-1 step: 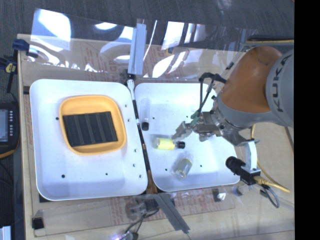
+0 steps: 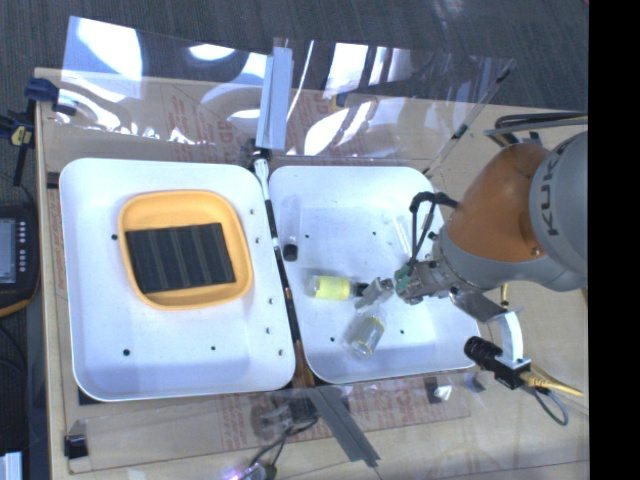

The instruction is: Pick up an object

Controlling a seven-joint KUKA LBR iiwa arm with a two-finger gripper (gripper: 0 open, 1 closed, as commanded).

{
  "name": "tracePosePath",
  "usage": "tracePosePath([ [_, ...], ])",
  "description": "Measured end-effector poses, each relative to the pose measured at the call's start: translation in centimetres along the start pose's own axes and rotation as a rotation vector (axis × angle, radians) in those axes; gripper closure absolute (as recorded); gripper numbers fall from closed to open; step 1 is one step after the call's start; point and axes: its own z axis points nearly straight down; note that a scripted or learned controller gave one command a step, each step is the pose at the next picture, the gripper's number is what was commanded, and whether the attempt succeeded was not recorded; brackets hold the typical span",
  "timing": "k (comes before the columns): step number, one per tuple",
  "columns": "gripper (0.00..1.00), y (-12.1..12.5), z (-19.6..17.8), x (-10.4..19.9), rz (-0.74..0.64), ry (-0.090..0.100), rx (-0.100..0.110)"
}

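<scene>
Yellow object (image 2: pixel 328 287) in right bin (image 2: pixel 330 183), arm (image 2: pixel 520 218) bent low, pincer (image 2: pixel 381 291) beside it, grip unclear

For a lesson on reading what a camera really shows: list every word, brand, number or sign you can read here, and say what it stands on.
"KU" – dark letters on the grey arm, cut off at the frame's edge.
Faint reddish print on the bench beneath the bins: too blurred to read.
Screen of the device at the left edge: too small to read.
</scene>
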Motion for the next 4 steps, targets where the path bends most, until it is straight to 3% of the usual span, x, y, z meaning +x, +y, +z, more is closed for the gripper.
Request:
tracePosePath([
  [1,0.00,3.2,6.7,4.4,-0.126,0.000,0.001],
  [2,0.00,7.6,6.8,-1.3,-0.216,-0.002,-0.004],
  [3,0.00,13.9,6.7,-4.1,-0.297,-0.003,-0.005],
  [4,0.00,13.9,6.7,-4.1,-0.297,-0.003,-0.005],
])
